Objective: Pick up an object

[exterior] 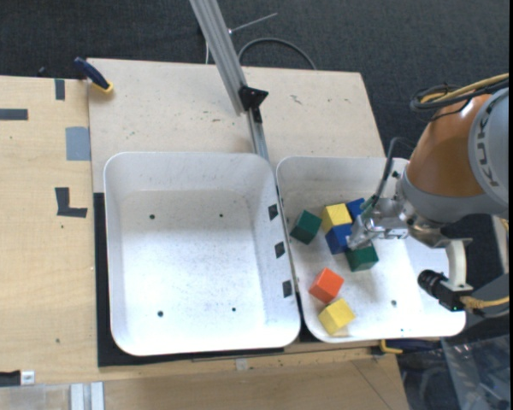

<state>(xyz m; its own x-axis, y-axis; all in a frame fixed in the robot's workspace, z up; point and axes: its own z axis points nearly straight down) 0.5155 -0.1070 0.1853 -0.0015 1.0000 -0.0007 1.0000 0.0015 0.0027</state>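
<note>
Blocks crowd my right bin: the gripper hangs low over a dark green cube and partly hides a blue one, and from here I cannot tell its grip. Around it I see a yellow cube, a second green cube, an orange cube and another yellow block; the left bin sits alongside.

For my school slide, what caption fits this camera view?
Robot arm's gripper reaches into the right bin among coloured blocks, touching a dark green block.
</note>
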